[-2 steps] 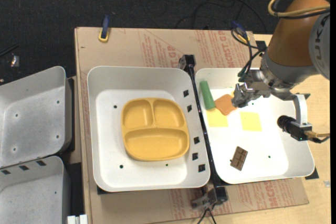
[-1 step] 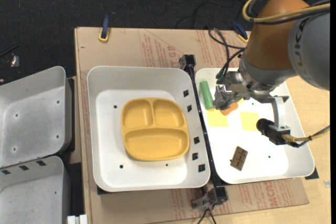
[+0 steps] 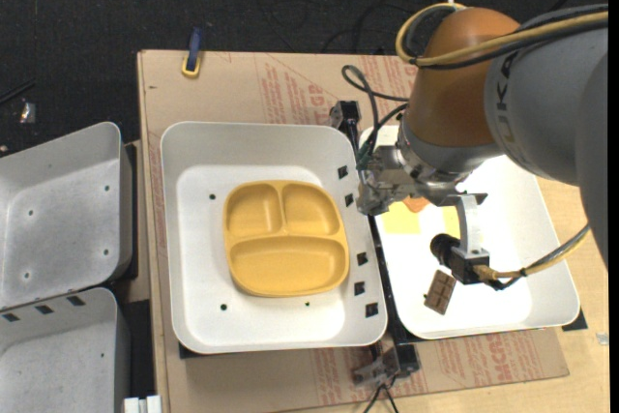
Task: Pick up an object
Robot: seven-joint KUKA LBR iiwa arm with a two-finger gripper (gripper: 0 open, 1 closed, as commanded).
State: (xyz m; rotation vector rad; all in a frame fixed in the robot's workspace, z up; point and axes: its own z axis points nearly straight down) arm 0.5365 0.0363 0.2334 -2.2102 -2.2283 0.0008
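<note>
Pale yellow card (image 3: 402, 221) is shown flat in the right-hand bin (image 3: 542, 208), partly covered by the pincer (image 3: 389, 194), whose state cannot be told. A brown block (image 3: 440, 291) is seen nearby; a yellow divided plate (image 3: 286, 239) is held in the left-hand bin (image 3: 193, 208).

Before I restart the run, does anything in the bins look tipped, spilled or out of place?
Nothing stands out. The yellow plate lies flat in the left bin; a brown block and a yellow pad lie in the right bin.
</note>
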